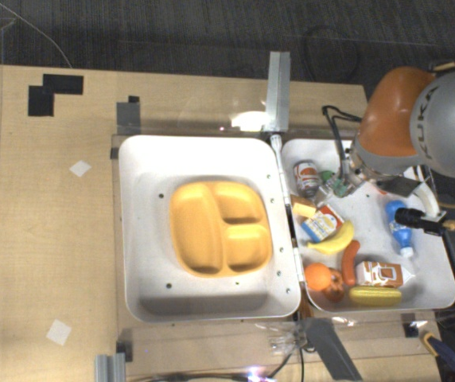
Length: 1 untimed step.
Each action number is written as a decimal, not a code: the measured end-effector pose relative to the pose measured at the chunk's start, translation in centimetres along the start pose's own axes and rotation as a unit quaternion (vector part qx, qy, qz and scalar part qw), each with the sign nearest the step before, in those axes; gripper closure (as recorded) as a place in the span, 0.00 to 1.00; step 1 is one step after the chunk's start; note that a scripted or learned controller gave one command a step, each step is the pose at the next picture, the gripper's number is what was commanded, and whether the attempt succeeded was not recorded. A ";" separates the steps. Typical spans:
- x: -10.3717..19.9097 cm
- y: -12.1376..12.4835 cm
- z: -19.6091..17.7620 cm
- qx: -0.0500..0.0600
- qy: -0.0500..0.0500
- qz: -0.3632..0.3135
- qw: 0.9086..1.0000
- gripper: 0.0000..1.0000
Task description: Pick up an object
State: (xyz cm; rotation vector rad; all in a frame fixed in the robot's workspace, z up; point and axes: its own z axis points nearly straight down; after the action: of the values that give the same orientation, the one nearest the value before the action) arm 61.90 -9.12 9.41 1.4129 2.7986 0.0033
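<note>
The gripper (340, 183) hangs low over the far half of the right bin (442, 289), its body largely hidden beneath the arm's orange band (394, 122) and grey wrist; how it is set cannot be told from here. Just to its left stands a small can (306, 177) with a red and white label. Nearer the camera from the tool lies a blue and white packet (320, 224), touching a banana (332, 240) that curves beneath it. Beyond those, toward the bin's near edge, sit an orange (322, 279), a reddish sausage-like piece (350, 259), a brown and white carton (379, 274) and a yellow item (375, 295) whose kind is hard to make out. To the tool's right a blue bottle (398, 224) lies partly under a black cable. Well off to the left, the left bin (144, 213) holds a yellow divided tray (219, 225) resting in its middle.
</note>
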 end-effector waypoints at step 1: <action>0.0 0.4 -1.4 -0.004 -0.003 -0.002 1.000 1.00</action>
State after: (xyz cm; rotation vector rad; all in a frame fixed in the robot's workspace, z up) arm 62.23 -8.85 10.82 1.4034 2.7936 0.0112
